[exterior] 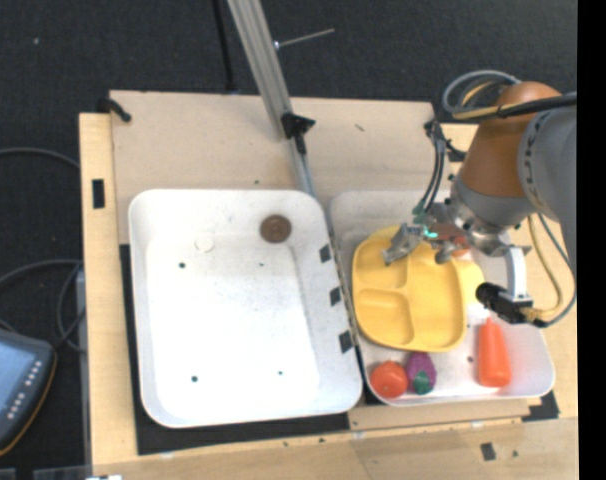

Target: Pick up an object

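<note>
In the right bin (539,372), my gripper (419,252) hangs over the far edge of a yellow divided plate (408,303). Its fingers (394,255) are spread open and I see nothing held between them. Along the bin's near side lie a red ball-like fruit (388,378), a small purple piece (420,371) and an orange carrot-shaped piece (492,354). A brown round disc (275,229) rests near the far wall of the left bin (143,268).
A slanted metal pole (258,53) rises from the bench behind the bins. The grey arm with its orange band (498,158) reaches in over the right bin's far right corner. A tablet (8,380) lies off the bench at the lower left.
</note>
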Controlling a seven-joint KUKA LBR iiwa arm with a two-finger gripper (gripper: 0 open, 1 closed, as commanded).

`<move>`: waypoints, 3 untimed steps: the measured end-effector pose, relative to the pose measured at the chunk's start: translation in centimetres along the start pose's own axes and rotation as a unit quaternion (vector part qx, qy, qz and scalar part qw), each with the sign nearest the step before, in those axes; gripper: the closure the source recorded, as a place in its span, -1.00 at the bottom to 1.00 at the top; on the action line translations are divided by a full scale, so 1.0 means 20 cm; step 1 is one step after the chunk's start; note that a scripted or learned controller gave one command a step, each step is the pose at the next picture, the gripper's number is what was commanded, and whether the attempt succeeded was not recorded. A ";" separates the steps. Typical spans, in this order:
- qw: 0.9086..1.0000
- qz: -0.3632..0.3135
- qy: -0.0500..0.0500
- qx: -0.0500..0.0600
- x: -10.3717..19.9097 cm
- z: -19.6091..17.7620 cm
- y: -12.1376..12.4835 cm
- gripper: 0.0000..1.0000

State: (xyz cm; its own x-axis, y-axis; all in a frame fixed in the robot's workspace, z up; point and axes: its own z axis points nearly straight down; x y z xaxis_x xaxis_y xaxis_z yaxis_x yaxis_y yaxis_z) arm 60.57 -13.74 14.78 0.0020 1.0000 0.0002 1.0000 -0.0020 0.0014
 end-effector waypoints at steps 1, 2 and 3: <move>1.000 0.000 0.000 0.000 0.00 0.00 0.00 -1.00; 1.000 0.000 -0.002 0.002 -0.14 0.18 0.03 -1.00; 1.000 0.000 -0.002 0.001 -0.14 0.17 0.03 -1.00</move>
State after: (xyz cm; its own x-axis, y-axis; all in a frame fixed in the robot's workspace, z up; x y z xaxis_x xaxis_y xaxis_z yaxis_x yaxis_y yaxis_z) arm 61.17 -16.47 11.40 0.0012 1.0000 -0.0036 1.0000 -0.0012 0.0000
